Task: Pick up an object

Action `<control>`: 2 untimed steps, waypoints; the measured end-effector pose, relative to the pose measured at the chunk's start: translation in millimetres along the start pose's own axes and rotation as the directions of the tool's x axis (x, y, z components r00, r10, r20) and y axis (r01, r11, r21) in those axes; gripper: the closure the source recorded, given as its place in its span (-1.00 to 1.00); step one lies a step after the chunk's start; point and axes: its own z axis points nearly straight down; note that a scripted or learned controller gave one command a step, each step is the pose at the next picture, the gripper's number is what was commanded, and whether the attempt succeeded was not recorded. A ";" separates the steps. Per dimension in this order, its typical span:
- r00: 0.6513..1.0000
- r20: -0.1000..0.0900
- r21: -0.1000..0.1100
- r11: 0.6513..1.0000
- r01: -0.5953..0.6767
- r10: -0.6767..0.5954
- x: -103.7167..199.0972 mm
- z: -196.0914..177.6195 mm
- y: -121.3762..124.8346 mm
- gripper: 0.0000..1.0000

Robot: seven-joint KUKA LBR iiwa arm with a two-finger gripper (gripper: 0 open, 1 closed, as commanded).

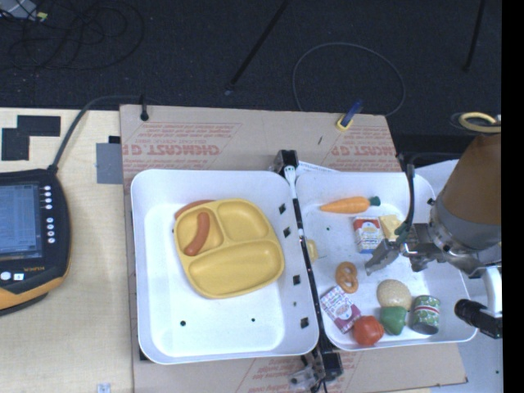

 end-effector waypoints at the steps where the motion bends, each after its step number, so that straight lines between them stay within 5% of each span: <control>1: 1.000 0.000 -0.003 1.000 0.001 -0.001 18.5 121.3 16.6 -1.00; 2: 1.000 -0.003 -0.002 1.000 -0.007 0.007 16.0 106.1 16.7 1.00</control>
